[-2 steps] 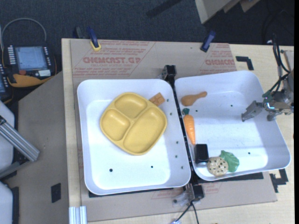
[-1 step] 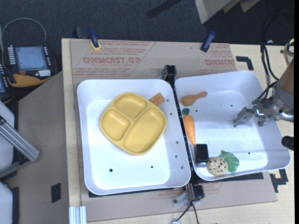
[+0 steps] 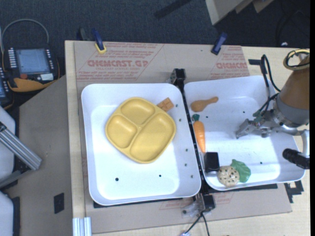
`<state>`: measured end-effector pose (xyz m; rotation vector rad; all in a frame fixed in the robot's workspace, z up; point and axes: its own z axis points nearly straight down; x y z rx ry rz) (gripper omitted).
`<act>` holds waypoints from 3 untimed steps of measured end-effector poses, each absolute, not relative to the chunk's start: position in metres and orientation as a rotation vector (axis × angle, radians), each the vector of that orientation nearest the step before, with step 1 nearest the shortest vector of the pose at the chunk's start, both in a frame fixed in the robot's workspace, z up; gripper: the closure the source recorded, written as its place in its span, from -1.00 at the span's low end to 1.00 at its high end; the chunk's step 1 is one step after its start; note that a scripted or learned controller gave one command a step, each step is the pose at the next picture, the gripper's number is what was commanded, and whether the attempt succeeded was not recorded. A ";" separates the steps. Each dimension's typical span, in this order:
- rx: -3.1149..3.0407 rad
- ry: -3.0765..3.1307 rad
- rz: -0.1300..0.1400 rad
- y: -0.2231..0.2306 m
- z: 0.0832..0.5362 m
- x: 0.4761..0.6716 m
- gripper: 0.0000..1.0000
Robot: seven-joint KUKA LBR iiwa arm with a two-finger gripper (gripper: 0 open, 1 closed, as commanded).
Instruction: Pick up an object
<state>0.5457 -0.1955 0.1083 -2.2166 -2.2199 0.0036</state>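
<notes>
My gripper [image 3: 250, 125] hangs over the right part of the right bin [image 3: 231, 90], with its fingers pointing left. The fingers stand open and nothing is between them. To its left, along the bin's left wall, lies an orange carrot [image 3: 199, 135]. A tan drumstick-shaped piece [image 3: 204, 103] lies above the carrot. At the bin's front edge sit a black block [image 3: 211, 161], a speckled cookie [image 3: 227, 176] and a green leafy piece [image 3: 241, 169]. All of these lie apart from the gripper.
The left bin [image 3: 98, 166] holds a yellow divided plate [image 3: 141, 130] with a small brown block [image 3: 166, 103] at its upper right corner. A black divider [image 3: 187, 127] runs between the bins. The arm's grey body [image 3: 295, 102] stands over the right bin's right edge.
</notes>
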 end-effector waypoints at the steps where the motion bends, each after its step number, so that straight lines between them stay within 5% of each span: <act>1: -2.224 -2.220 0.001 -0.198 0.091 0.547 -1.00; 2: -2.226 -2.230 -0.020 -0.195 0.106 0.553 1.00; 3: -2.223 -2.226 -0.002 -0.194 0.167 0.558 1.00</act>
